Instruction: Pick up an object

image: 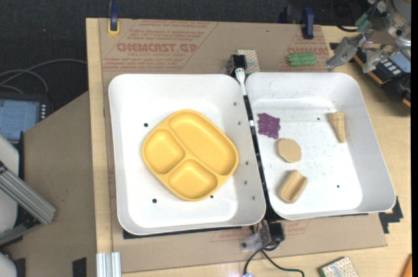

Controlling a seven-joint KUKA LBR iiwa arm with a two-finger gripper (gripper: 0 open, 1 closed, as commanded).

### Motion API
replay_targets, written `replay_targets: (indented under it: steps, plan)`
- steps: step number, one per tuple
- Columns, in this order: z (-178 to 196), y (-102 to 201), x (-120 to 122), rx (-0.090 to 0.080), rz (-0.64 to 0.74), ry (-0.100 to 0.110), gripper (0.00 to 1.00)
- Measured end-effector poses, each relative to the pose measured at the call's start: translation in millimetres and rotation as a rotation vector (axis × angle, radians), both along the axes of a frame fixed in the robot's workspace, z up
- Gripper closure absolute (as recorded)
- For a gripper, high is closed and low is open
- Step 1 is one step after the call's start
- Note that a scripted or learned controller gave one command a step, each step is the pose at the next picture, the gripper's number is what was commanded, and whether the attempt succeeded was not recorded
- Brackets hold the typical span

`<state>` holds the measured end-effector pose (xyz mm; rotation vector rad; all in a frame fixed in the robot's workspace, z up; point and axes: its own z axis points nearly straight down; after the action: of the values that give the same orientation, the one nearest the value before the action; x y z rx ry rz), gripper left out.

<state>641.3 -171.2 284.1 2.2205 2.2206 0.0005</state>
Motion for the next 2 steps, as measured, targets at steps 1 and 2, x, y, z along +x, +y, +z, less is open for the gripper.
replay_targets:
  steps: [1, 2]
  plan:
    - [-109.8, -56.6, -71.2, 0.003, -0.008, 0.015, 0.00]
    - [-179.6, -12.3, 16.1, -0.001, 0.007, -0.006, 0.00]
